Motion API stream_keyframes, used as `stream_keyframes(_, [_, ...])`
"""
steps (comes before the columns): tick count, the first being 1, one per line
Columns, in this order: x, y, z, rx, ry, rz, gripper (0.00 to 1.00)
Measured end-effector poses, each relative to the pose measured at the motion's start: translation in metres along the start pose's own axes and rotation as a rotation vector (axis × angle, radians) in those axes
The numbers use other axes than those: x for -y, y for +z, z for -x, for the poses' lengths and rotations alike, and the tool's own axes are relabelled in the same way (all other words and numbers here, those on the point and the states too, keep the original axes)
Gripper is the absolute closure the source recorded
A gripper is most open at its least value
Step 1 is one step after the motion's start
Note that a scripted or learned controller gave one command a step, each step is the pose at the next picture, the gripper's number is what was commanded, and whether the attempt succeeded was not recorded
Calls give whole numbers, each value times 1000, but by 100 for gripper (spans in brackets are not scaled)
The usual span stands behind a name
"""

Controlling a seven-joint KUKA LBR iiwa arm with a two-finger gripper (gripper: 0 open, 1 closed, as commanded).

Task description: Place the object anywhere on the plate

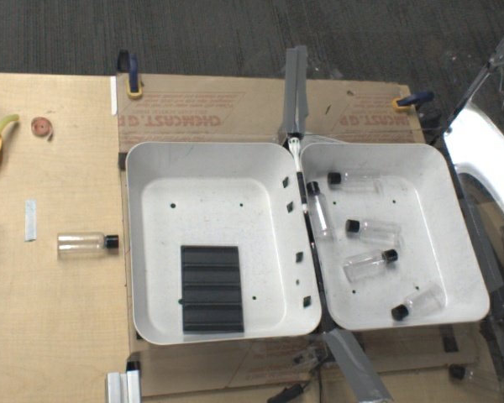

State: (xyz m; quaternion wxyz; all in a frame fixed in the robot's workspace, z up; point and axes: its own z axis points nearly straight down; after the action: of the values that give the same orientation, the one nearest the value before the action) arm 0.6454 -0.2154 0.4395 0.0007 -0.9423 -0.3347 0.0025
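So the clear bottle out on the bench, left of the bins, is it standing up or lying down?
Lying down. The clear bottle rests on its side on the wooden bench, black cap pointing toward the left bin.

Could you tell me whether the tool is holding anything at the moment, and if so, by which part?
Nothing can be seen held: the clear bottles lie loose in the right bin, and the dark plate is bare.
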Motion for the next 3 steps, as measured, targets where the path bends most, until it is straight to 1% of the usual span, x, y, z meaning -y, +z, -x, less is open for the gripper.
stream_keyframes(1, [36,0,-40,0,108,-1,0])
stream_keyframes(2, [-1,0,10,0,260,0,0])
stream_keyframes(3, [22,0,-21,-1,439,-1,0])
